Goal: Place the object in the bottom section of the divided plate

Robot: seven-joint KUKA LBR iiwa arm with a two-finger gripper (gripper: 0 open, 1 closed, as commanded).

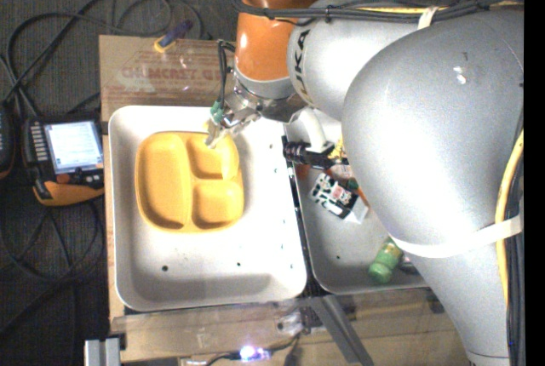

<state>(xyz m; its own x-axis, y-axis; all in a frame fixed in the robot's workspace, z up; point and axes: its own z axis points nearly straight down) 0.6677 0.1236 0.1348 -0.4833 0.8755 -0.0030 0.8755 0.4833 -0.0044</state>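
Note:
A yellow divided plate (174, 185) lies in the left white bin (128, 271), with one long section on its left and two smaller ones on its right. My gripper (215, 131) hangs over the plate's upper right corner, just above the upper small section. A small green bit (218, 111) shows at the gripper's side; I cannot tell what it is. The arm's orange band (272, 24) and grey body fill the upper right and hide much of the right bin.
The right bin (341, 271) holds a green bottle (385, 260), a black, white and red packet (337, 193) and a dark item (305, 153) near the divider. A small screen device (72, 147) sits left of the bins. Cardboard (153, 75) lies behind them.

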